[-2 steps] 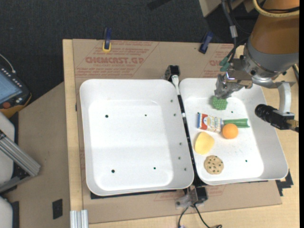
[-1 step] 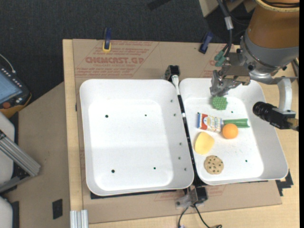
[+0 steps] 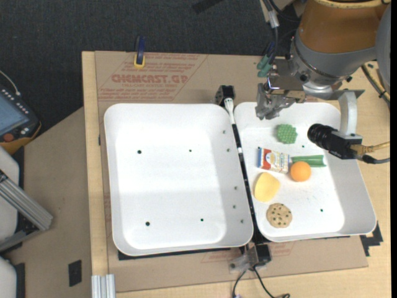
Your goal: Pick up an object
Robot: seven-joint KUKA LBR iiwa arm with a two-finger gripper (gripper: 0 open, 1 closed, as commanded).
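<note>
Nearby, knobbly green lump (round cookie apart).

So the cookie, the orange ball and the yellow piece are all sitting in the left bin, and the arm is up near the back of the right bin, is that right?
Not quite. The camera view shows the cookie, the orange ball and the yellow piece lying in the right bin, not the left bin. The rest holds: the arm is near the back of the right bin.

Robotics lab bench: KUKA arm at 1 o'clock, two white bins on cardboard sheet, loose cabling at 6 o'clock, dark carpet.
</note>
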